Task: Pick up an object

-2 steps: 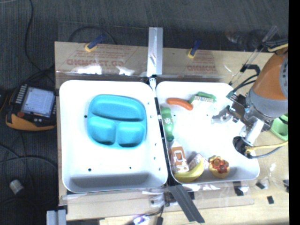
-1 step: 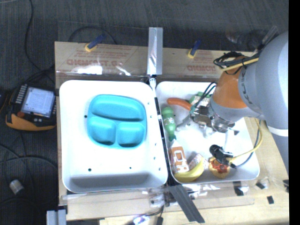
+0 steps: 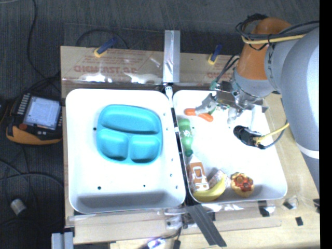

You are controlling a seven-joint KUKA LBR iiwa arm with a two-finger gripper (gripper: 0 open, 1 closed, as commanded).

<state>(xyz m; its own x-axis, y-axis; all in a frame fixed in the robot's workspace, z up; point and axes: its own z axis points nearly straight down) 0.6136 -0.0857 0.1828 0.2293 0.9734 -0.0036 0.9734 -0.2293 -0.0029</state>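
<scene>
The gripper (image 3: 210,107) is hovering at the far end of the right bin (image 3: 270,162), its fingers appearing slightly parted around the orange carrot (image 3: 201,114), which is lying on the bin floor; whether they are actually gripping it I cannot tell. Taking the carrot as landmark: the green bottle (image 3: 185,135) is lying just nearer the camera along the bin's left wall, and the banana (image 3: 213,188), snack packet (image 3: 197,174) and red fruit (image 3: 241,183) are sitting well nearer, at the near end. Judgement: the fingers should be straddling the carrot's middle squarely before closing.
</scene>
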